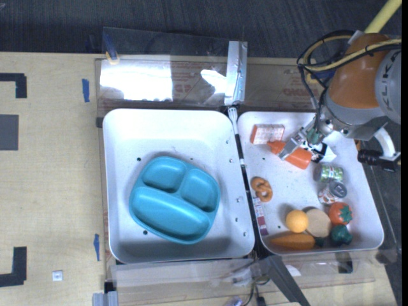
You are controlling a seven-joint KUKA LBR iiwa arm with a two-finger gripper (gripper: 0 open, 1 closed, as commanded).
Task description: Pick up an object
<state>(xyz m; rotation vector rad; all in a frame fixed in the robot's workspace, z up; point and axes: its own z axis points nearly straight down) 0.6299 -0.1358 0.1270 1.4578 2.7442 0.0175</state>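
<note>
Where the jaws stand: low in the right bin (373, 234), toward its far edge, at the end of the arm (360, 88) that comes in over the bin's far outer corner.
Jaws' state: cannot tell whether released or clenched; dark wrist parts and cables cover them from above.
Nearest thing: an orange block (298, 159), touching or just under the jaws on their near side; nothing shows it gripped or lifted.
Beside it: a smaller orange piece (276, 147) toward the shared edge, and a pale box (268, 132) close to the far edge.
Outer edge: two small cans (332, 173), one behind the other, just near of the jaws.
Shared edge: a pretzel (261, 188), about halfway along, apart from the rest.
Near edge: a carrot (292, 240), a yellow ball (296, 220), a tan ball (317, 222), a tomato (340, 213) and a green piece (342, 234), crowded together toward the near outer corner.
Left bin (121, 126): a blue tray (175, 197), toward its near edge.
Step in hand: probably the descent or the closing on the orange block; no pick is confirmed.
Next move calls for: a firm close on the block alone, then a straight lift, well clear of the cans and the box.
Risk: the block sits tilted and may slip or be pushed toward the small piece.
</note>
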